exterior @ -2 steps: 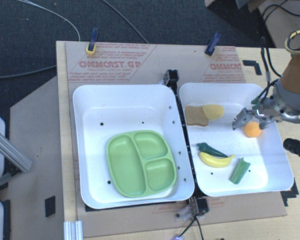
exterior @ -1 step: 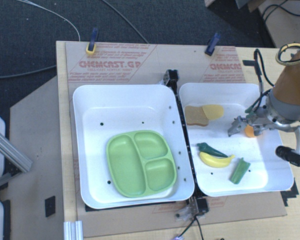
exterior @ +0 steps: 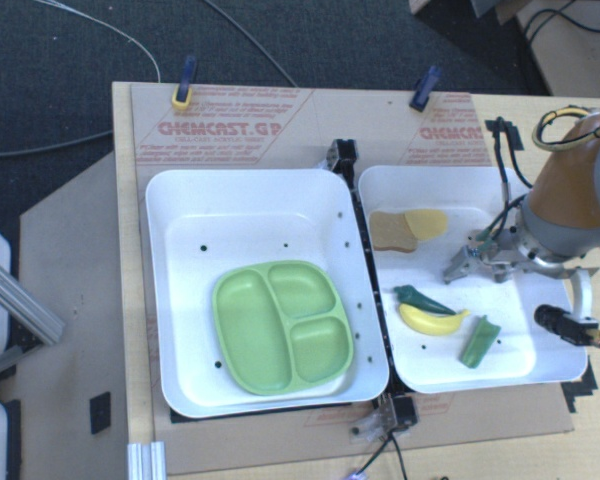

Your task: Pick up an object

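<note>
Dark carpet with loose cables surrounds a bench topped with printed cardboard (exterior: 280, 118), held by two clamps at its far edge. On it we see two shallow white bins side by side. Over the right bin (exterior: 420, 183) hangs the grey arm with its orange band, entering from the right, and its gripper (exterior: 472, 258) points toward the bin's middle.

Just beyond the fingertips, toward the divider between the bins, lies a tan slice of toast (exterior: 390, 232), with a pale yellow slice (exterior: 426, 224) overlapping its far end. Nearer the camera from the gripper we see a yellow banana (exterior: 432, 320) with a dark green piece (exterior: 420, 300) touching its upper side, and just beside the banana's tip a green block (exterior: 478, 342), tilted. These three lie apart from the fingertips, with bare bin floor between.

Well away from the gripper, across the divider, the left bin (exterior: 180, 198) holds a light green divided plate (exterior: 283, 324) with three compartments.

We see the metal fingers spread somewhat, with nothing between them and nothing touching them.
</note>
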You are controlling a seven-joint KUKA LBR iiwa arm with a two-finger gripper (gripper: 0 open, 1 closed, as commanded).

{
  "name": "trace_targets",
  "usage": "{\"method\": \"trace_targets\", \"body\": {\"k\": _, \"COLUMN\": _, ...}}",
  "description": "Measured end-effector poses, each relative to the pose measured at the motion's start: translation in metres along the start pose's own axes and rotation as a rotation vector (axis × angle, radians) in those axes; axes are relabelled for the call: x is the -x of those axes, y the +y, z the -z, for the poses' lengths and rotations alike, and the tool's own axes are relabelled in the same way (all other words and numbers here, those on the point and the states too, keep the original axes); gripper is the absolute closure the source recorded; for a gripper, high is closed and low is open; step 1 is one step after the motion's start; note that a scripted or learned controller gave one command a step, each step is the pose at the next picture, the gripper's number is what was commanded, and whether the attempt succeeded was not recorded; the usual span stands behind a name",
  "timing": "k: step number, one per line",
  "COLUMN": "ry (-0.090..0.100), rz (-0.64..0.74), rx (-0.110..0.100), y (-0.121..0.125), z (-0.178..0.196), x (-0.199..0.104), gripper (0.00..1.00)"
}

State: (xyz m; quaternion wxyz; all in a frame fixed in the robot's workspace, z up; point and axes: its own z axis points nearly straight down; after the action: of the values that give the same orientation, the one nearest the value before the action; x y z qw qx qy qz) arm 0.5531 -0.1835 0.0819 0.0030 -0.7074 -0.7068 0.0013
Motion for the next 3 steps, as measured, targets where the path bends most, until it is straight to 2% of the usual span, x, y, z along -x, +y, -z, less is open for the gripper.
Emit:
{"method": "trace_targets", "body": {"k": 1, "ry": -0.003, "rz": 0.0, "rx": 0.006, "y": 0.001, "z": 0.013, "x": 0.001, "gripper": 1.0}}
{"method": "trace_targets", "body": {"k": 3, "ry": -0.006, "rz": 0.002, "rx": 0.014, "y": 0.001, "z": 0.13, "x": -0.014, "gripper": 1.0}}
